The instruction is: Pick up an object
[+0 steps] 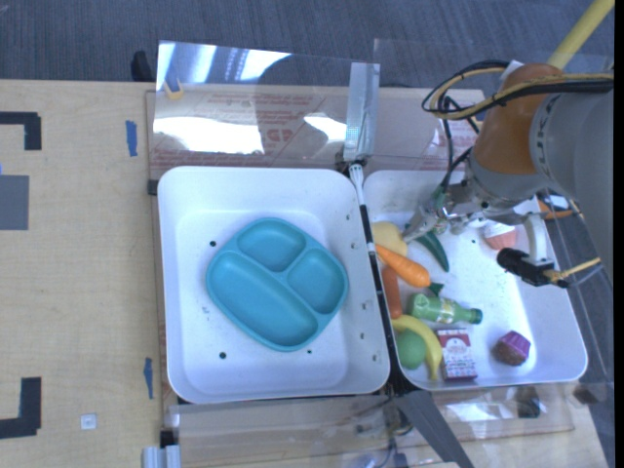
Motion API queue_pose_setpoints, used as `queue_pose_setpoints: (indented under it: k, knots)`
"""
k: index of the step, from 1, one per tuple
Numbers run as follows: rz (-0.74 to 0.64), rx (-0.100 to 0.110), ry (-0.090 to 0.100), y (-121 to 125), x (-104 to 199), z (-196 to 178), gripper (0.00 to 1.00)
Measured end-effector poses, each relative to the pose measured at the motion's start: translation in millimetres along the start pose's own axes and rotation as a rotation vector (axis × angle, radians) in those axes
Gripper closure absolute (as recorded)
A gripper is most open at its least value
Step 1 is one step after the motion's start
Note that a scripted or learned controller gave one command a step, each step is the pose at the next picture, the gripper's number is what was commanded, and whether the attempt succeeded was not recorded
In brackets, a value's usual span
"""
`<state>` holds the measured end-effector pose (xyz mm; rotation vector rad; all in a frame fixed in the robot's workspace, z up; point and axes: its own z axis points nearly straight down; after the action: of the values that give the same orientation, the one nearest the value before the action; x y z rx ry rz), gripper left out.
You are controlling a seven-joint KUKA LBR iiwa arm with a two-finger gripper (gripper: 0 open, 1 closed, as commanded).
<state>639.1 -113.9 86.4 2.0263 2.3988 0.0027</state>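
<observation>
Camera view: tool (436,214) low in right bin (556,359), over its far left part
Carrot (404,265), green bottle (444,310), banana (423,335), red box (456,351), purple item (513,347) lie near; tool grip state cannot tell; blue divided plate (277,283) in left bin (195,203)

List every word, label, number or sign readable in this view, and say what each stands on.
No text here can be read.
Clear panel behind the bins: red printing, too blurred and glare-washed to read.
Small red box in the right bin: a pale label, too small to read.
Green bottle: label not legible.
Black bracket marks on the bench are shapes, not letters.
</observation>
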Motion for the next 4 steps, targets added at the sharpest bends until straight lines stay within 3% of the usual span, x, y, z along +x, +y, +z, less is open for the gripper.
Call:
queue_pose_setpoints:
  k: [1,2,3,4]
  knots:
    - [0.0,-0.003,-0.002,1.0,-0.4,-12.1,1.0]
    - [0.164,0.064,0.016,13.0,-14.6,1.6,1.0]
    - [0.162,0.051,0.009,15.1,-15.8,2.7,0.0]
    - [0.16,0.062,0.012,13.4,-14.6,-6.6,1.0]
